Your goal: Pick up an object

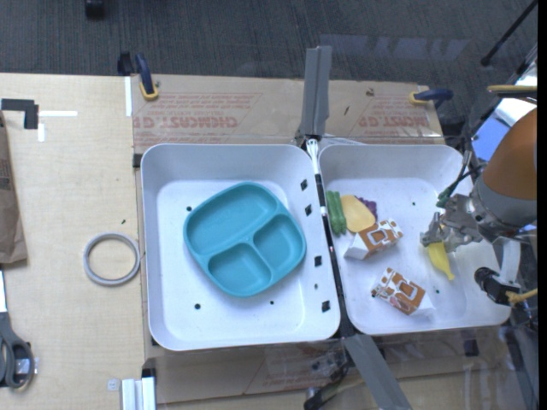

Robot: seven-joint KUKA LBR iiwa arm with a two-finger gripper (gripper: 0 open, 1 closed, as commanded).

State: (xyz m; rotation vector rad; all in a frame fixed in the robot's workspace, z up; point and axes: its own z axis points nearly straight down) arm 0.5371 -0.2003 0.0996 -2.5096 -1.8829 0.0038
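Over the right bin [402,165], near its right wall, the gripper [442,236] sits low, right above a yellow banana-shaped piece [441,262]. Looks like the descend/grasp step of the pick, with the yellow piece as the likely target. Can't tell the state of the fingers from where I stand: they're dark, small, and blur into the wrist hardware, so no call on spread vs pinched, and I don't see anything clearly between them. The yellow piece seems to be lying on the bin floor with its upper end touching or just under the gripper, lower end pointing toward the bin's near edge. Next move, my read: close on the piece's upper end, then lift straight up; it's close to the right wall, so little room for sideways slop, and a thin curved toy could squirt out of the pinch. Other contents of the right bin, all placed off the yellow piece: two orange-and-white patterned blocks, one [377,238] to its left toward the bin centre, the other [400,291] below-left of it near the front edge; further left, against the divider side, a green pod-like piece [335,212] beside a yellow-orange wedge [359,213] with a purple bit [368,203] tucked behind. Left bin [162,229], well apart from the yellow piece, holds a teal divided plate [245,238], three compartments, nothing in them. On the table outside the bins, far left, a grey ring [112,258].
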